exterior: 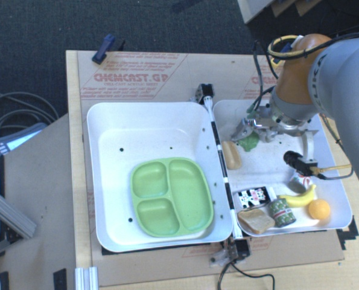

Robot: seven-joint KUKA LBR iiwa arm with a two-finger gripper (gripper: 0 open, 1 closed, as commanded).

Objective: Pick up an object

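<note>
In the right white bin (342,192), the metal two-finger gripper (251,133) hangs over a small green leafy object (249,142) lying directly beneath it at six o'clock, with a tan bread roll (231,154) toward seven o'clock, its long axis twelve-to-six; its grip state I cannot tell.

Small green object (249,142), right bin's far left, beneath end effector (251,132)

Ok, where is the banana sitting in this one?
The banana lies in the right bin, near its front right corner, just above the orange and right of the green can.
</note>
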